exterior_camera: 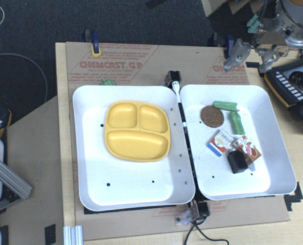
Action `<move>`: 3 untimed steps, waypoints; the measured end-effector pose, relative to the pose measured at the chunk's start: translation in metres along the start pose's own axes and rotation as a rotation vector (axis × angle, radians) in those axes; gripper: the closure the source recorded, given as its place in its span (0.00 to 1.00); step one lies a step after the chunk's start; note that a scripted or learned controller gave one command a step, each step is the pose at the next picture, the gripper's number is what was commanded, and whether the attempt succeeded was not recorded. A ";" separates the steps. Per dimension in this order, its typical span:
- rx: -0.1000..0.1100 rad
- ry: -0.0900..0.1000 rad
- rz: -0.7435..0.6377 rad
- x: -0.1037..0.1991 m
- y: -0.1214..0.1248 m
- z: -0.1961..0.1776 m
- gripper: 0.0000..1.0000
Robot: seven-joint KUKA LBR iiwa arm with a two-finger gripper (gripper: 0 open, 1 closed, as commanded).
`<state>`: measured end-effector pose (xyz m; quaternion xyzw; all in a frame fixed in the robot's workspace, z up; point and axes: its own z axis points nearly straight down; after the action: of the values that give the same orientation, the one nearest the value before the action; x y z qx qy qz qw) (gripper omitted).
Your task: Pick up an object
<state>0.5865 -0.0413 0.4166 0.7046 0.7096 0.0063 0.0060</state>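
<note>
Up past the right bin's far rim, the claw hangs wide open, holding nothing. Inside that bin lie a brown disc, green pieces, a small packet and a black block. Beside it, the left bin holds a yellow tray. Both sit on a board.

A brown board bench printed with red lettering carries two shallow white bins touching side by side: the left bin and, just right of it, the right bin
</note>
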 end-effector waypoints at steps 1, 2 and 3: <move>0.011 -0.003 0.005 -0.003 0.000 -0.002 1.00; -0.001 -0.005 0.013 -0.054 -0.030 -0.129 1.00; 0.018 0.000 0.012 -0.076 -0.092 -0.122 1.00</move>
<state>0.4925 -0.1180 0.5366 0.7087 0.7055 0.0000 -0.0002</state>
